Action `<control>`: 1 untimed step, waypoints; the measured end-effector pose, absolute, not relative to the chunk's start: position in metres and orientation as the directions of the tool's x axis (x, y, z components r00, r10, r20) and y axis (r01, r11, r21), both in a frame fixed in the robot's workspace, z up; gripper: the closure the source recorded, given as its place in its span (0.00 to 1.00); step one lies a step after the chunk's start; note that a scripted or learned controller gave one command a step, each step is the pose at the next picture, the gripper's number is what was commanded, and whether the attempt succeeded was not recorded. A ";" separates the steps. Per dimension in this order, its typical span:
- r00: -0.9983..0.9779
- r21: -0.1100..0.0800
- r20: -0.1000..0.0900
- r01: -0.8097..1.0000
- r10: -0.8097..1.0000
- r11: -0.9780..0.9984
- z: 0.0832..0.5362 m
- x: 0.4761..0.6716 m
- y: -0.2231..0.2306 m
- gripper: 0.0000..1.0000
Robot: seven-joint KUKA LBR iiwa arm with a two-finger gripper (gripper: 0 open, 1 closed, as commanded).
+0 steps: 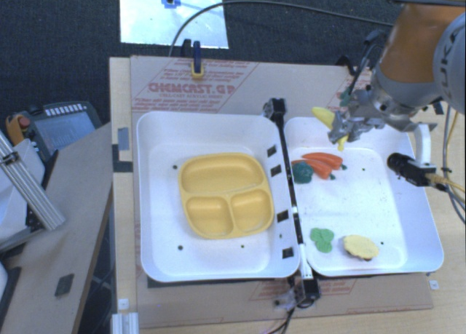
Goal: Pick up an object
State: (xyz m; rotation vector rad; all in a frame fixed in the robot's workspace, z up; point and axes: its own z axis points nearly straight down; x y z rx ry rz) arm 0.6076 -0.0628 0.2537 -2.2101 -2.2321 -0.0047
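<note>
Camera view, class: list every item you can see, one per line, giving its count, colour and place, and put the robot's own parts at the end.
bins: two, white, side by side on the bench
divided tray: one, yellow, in the left bin
banana-like piece: one, yellow, far edge of the right bin, just beside the pincer
carrot: one, orange, right bin near the divider
teal piece: one, blue-green, beside the carrot
leafy piece: one, green, near side of the right bin
biscuit-like piece: one, yellow and brown, right of the leafy piece
tablet: one, dark, on the left
arm: one, grey and orange, over the right bin
pincer: one, grey, above the carrot
</note>
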 end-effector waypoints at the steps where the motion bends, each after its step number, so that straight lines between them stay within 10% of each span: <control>1: -0.010 0.000 0.002 1.000 1.000 0.010 0.237 0.598 -0.010 1.00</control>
